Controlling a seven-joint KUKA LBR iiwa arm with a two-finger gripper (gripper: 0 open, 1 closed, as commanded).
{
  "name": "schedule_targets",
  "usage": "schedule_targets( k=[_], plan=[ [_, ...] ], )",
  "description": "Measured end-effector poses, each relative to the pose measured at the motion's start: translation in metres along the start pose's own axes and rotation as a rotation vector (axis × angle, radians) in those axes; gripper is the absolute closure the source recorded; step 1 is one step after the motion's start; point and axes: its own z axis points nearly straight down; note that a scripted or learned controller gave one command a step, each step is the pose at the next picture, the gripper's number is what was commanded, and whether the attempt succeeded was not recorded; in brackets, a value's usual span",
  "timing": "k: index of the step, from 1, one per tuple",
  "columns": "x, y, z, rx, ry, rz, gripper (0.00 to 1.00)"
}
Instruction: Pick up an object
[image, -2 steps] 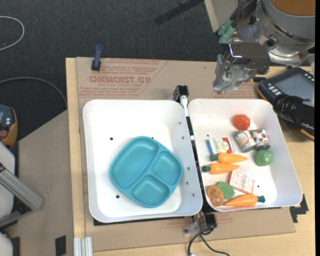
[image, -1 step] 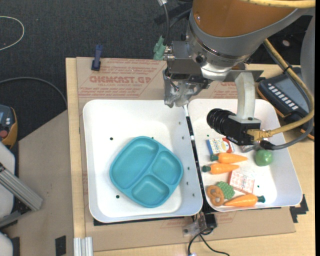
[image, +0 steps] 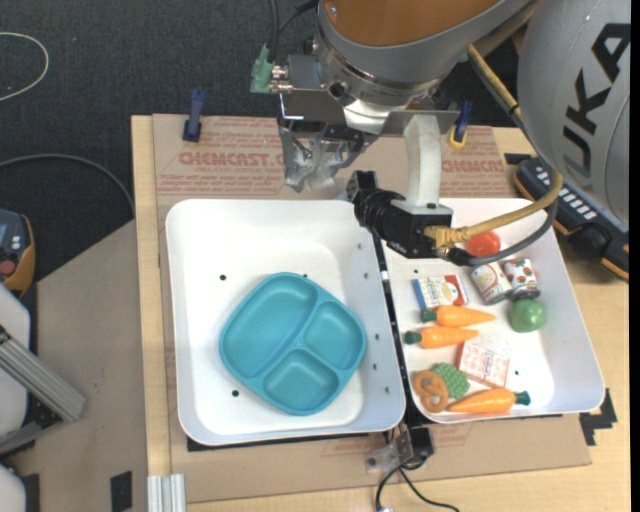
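My gripper (image: 317, 168) hangs high over the far rim of the left bin (image: 190, 300), open, with nothing between its fingers. A teal divided plate (image: 290, 343) lies in the left bin, well in front of the gripper. The right bin (image: 575, 350) holds small toy foods: a red tomato (image: 484, 243), a small can (image: 505, 278), a green ball (image: 527, 315), a blue and white box (image: 439, 292), two orange carrots (image: 463, 316) side by side, a pink and white packet (image: 483, 362), a pretzel (image: 432, 388) and a third carrot (image: 483, 402).
Both bins rest on a cardboard sheet (image: 230, 150) held by blue clamps (image: 193, 115) at the back. The arm's big grey and orange body (image: 420, 40) looms over the back of the right bin.
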Motion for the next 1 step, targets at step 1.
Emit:
schedule_targets(
  k=[1],
  plan=[
    [-0.0015, -0.0006, -0.0123, -0.005, 0.001, 0.000, 1.00]
  ],
)
